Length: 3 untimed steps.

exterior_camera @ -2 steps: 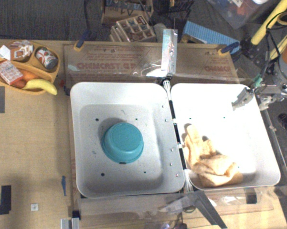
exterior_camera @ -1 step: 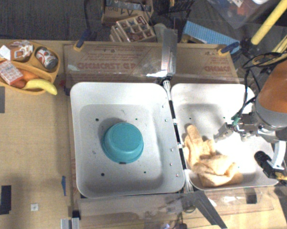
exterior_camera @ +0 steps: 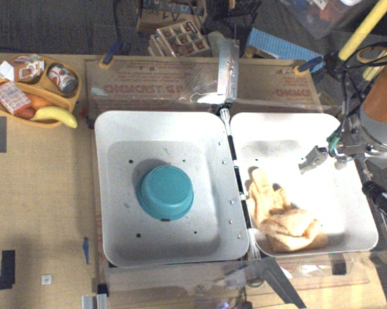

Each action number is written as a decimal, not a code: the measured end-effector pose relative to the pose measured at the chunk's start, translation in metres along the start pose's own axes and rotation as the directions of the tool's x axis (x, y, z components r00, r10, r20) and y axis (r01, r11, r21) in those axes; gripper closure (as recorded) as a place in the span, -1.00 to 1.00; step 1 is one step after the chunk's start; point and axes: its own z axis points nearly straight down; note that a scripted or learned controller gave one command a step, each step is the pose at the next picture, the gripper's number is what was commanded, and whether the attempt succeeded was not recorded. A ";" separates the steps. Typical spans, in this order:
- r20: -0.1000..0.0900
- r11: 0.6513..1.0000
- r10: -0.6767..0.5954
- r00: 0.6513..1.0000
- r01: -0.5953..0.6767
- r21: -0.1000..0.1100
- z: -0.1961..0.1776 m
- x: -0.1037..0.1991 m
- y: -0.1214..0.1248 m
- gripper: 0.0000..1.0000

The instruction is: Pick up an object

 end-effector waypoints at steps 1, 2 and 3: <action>0.003 0.978 -0.209 0.978 0.209 -0.010 0.117 0.055 -0.046 -1.00; 0.003 0.979 -0.201 0.980 0.201 -0.015 0.107 0.052 -0.045 1.00; 0.003 0.979 -0.201 0.980 0.201 -0.014 0.108 0.052 -0.045 -1.00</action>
